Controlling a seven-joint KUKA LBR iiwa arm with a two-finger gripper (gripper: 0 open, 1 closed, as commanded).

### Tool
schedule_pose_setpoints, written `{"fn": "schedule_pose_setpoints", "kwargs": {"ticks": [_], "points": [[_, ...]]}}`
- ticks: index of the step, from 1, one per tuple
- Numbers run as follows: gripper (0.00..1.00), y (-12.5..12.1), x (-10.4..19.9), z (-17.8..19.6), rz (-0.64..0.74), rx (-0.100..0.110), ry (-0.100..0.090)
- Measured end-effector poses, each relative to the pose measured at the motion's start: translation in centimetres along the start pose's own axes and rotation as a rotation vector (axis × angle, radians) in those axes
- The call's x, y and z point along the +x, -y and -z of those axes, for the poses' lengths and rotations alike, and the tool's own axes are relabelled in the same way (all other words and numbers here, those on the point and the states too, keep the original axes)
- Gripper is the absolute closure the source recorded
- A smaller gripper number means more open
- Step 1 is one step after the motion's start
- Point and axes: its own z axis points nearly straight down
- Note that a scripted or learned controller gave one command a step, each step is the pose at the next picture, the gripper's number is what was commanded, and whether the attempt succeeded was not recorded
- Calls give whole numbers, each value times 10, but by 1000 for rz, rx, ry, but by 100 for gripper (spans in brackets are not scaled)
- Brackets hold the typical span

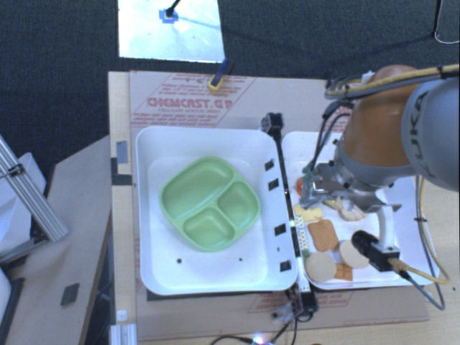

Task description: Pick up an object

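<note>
Several small food-like pieces lie in the right white bin. Among them are a brown square cracker, a pale yellow piece, two round beige cookies, a small orange square and a beige curled piece. A bit of red peeks out by the bin's left wall. My gripper hangs low over the bin's left part, just above the yellow piece, under the grey and orange arm. The arm's body hides the far half of this bin.
The left white bin holds a green divided plate. A black divider with clips runs between the bins. A black cylinder with a cable hangs off the arm over the right bin's near part.
</note>
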Motion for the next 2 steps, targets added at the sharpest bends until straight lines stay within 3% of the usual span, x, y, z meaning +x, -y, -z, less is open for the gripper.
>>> {"fn": "schedule_pose_setpoints", "kwargs": {"ticks": [2], "points": [[100, 1, -1, -1, -2, 1, 0]]}}
